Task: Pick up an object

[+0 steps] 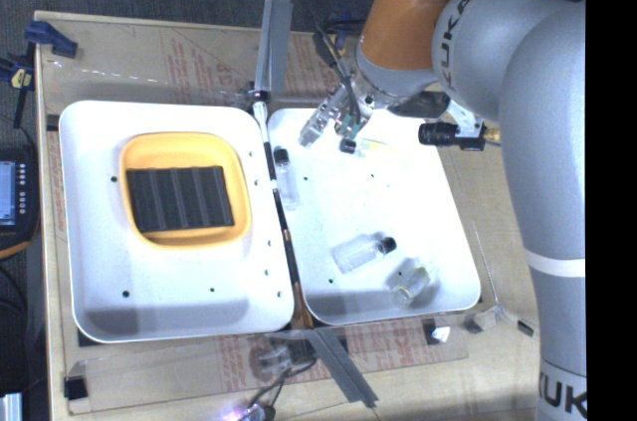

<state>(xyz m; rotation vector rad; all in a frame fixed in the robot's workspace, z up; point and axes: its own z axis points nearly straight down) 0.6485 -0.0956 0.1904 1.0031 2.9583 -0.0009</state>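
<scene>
Dark carpet surrounds a wooden bench (149, 51) that carries two white bins side by side. At 9 o'clock sits the left bin (90, 280), holding a yellow tray (134, 155) with a dark ribbed insert (181, 198). At 3 o'clock sits the right bin (438, 200), with three clear bottles in it.

Reaching in from 2 o'clock, the arm (498, 41) shows its orange band (403, 11) above the wrist. Its end effector (334, 130) hangs over the right bin's far left part, near the 12 o'clock rim. Nothing sits between its tips, and whether they are spread or closed cannot be told at this slant.

One bottle (285, 175), with a dark cap at its far end, lies along the bin's left wall, at about 8 o'clock from the end effector and near it, but apart. A second bottle (360, 252), black cap pointing toward 3 o'clock, lies tilted at about 6 o'clock from the end effector, well apart. The third bottle (409, 281) lies just beside that one, nearer the 5 o'clock corner of the bin.

A small black part (450, 133) juts from the arm over the bin's right side. At 9 o'clock, off the bench, a pendant (15, 195) with a lit screen lies at the edge.
</scene>
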